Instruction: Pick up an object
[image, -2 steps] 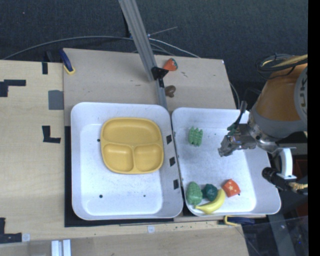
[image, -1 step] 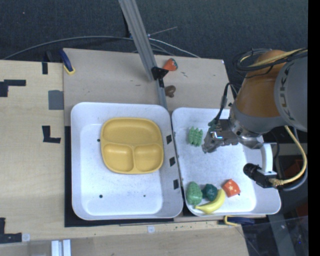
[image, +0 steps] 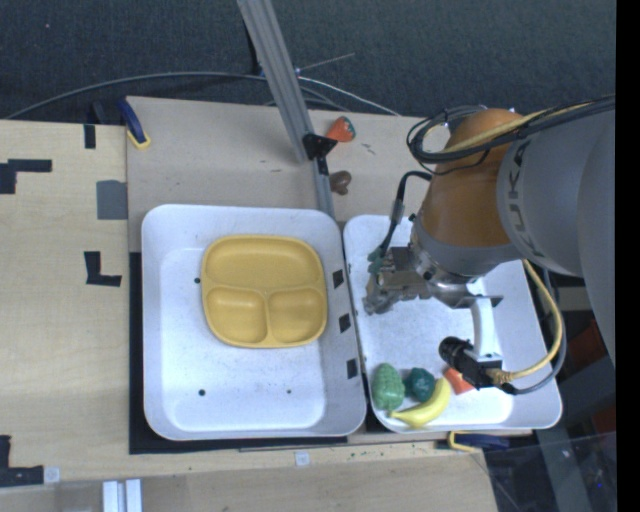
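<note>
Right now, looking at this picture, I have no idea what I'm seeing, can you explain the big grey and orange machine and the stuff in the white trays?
It is a robot arm, seen by one camera above the bench. It reaches in from the right, and its hand hangs over the right bin. Nothing shows in its grip. The left bin holds a yellow divided plate. At the right bin's near edge lie a banana, two green toys and something orange, half hidden.
</note>
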